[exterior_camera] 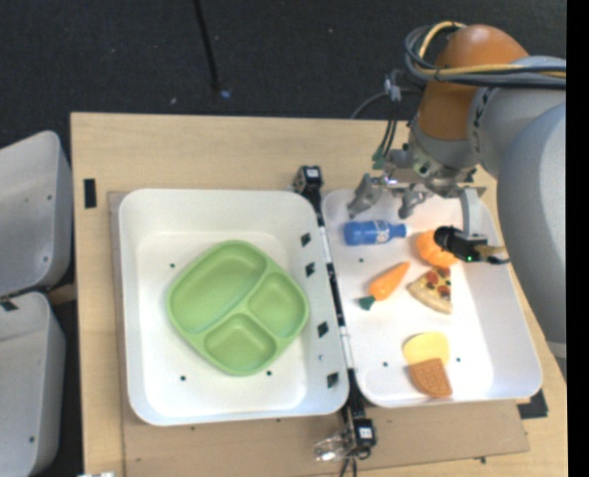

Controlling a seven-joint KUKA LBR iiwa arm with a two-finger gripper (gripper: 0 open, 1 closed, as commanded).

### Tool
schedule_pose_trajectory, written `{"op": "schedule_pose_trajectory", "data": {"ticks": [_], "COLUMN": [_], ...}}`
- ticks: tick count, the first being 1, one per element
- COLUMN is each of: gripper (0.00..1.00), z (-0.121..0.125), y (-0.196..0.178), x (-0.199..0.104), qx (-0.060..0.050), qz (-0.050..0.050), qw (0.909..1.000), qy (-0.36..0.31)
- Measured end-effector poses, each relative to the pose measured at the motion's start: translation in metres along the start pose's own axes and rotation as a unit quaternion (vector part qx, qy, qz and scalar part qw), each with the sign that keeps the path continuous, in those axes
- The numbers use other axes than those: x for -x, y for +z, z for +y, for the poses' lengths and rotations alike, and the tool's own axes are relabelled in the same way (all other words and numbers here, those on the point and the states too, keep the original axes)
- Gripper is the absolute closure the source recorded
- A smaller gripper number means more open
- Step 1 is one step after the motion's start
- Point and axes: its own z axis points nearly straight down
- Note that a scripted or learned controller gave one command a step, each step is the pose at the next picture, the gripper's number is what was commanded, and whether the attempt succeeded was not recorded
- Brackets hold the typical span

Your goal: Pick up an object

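Above the far end of the right bin [503, 366], the pincer [387, 200] hangs with its two fingers spread wide, and nothing is between them. Just below the pincer lies the blue bottle [374, 232], apart from the fingertips. Further below are the carrot [388, 281], the orange [434, 247] and the pizza slice [434, 289]. To its left, the other bin holds a green tray [237, 307].

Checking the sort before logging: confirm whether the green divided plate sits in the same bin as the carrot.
No: the green divided plate lies in the left bin, the carrot in the right bin.
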Motion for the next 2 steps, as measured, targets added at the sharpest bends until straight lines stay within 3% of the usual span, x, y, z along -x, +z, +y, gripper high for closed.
{"op": "schedule_pose_trajectory", "data": {"ticks": [1, 2], "gripper": [0.00, 1.00], "z": [0.000, 0.001], "y": [0.053, 0.039], "x": [0.001, 0.002], "qx": [0.001, 0.003], "qz": [0.000, -0.001], "qw": [1.0000, 1.0000], "qy": [0.000, -0.001]}}
